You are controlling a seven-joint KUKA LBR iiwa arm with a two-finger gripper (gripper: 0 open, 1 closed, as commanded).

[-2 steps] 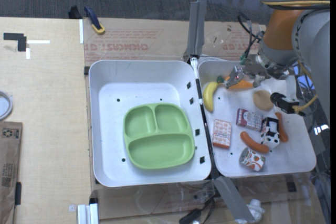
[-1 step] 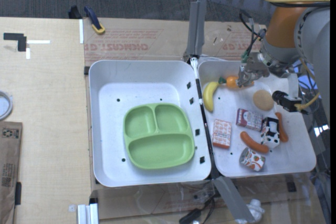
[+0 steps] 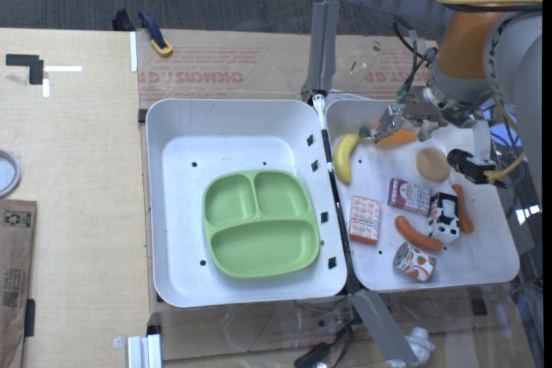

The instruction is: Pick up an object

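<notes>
Your gripper [image 3: 405, 118] hangs low at the back of the right bin [image 3: 483, 271]; you cannot tell its state. Just beneath it lies the carrot [image 3: 395, 137], toward the bin's middle, its long axis running left to right, so you approach across that.

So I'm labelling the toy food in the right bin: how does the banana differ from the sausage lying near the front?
The banana is yellow, the sausage orange-red. The banana curves and lies against the bin's left wall near the back; the sausage is nearly straight and lies slanted nearer the front, beside the black-and-white cow figure. The banana looks thicker. Both are elongated and lie flat on the floor of the right bin.
</notes>
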